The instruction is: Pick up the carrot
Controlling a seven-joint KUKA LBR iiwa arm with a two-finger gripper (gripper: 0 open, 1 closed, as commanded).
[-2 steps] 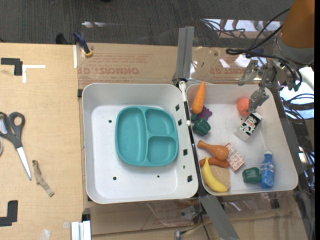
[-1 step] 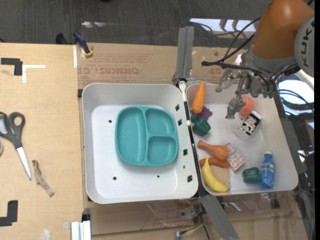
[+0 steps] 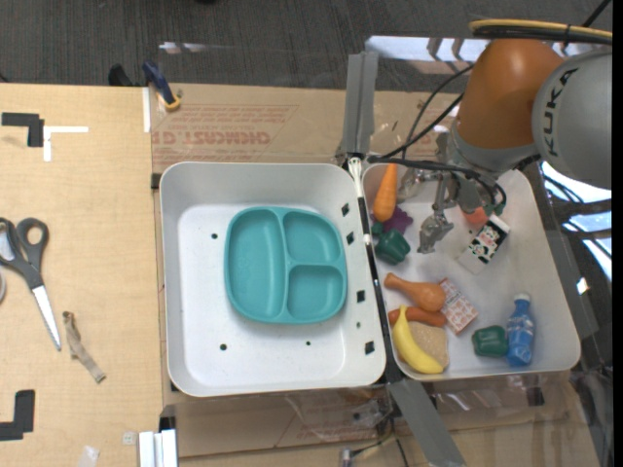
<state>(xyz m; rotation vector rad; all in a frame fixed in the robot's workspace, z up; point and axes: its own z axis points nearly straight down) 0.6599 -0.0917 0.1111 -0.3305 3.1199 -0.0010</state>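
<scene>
Orange carrot: the carrot point(image 3: 386, 191) lies in the right bin point(image 3: 548, 261), up at its far left corner, close against the wall it shares with the left bin point(image 3: 185, 261).
Progress: not lifted yet; by my reading the whole pick is left to do, approach included.
Gripper: the gripper point(image 3: 434, 230) hangs over the right bin, to the right of the carrot and apart from it; its fingers are spread and nothing sits between them.
Nearest clutter: a purple piece point(image 3: 398, 221) and a dark green toy point(image 3: 393, 247) sit just below the carrot's lower end, likely tight for a finger there.
Other orange things: a chicken-drumstick toy point(image 3: 416, 288) and a small orange piece point(image 3: 419, 313) could be mistaken for the target.
Further off: banana point(image 3: 414, 346), blue bottle point(image 3: 520, 331), black-and-white box point(image 3: 486, 243).
Left bin: a teal divided plate point(image 3: 286, 264).
Bench: scissors point(image 3: 31, 266).
</scene>
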